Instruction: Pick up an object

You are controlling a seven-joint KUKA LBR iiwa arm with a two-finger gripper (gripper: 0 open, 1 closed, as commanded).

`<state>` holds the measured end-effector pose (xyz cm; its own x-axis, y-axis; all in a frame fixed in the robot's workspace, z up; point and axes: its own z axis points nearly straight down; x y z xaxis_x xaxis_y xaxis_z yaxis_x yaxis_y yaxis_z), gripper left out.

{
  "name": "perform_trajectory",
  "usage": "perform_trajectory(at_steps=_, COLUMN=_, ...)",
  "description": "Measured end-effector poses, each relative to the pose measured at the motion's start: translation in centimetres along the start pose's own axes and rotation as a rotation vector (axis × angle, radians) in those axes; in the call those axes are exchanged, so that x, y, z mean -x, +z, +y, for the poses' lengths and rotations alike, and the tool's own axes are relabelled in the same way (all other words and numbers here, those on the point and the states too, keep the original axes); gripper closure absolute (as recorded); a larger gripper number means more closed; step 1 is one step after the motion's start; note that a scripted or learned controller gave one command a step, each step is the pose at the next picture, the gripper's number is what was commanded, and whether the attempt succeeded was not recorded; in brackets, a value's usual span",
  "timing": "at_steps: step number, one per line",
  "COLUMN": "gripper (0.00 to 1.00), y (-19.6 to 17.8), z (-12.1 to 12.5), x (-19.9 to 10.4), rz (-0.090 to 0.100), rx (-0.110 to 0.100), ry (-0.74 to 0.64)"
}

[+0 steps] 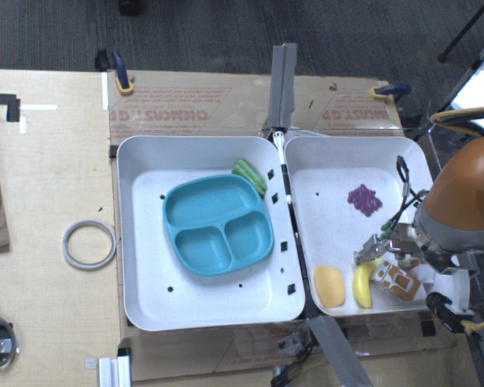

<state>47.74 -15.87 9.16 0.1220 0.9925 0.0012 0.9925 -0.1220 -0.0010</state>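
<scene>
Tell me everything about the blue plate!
The blue plate is a light turquoise tray that looks like smooth plastic. It has rounded corners and three sections: one long one across the top and two smaller ones below. It lies flat, turned at a slant, in the left white bin, and nothing is in its sections. A green object touches or slightly overlaps its upper right edge.

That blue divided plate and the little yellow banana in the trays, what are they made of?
The blue three-compartment plate in the left white bin looks like moulded plastic: one even colour, rounded ridges, soft matte sheen. The small yellow banana in the right white bin is likely a plastic toy: uniform colour, smooth surface, no bruises. Real fruit can't be ruled out.
</scene>
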Motion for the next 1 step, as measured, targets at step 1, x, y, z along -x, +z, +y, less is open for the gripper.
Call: perform_trajectory(at_steps=1, gripper=0.00, y=0.07, z=-0.04, x=-0.29, rz=0.000, rx=-0.001, ry=-0.279)
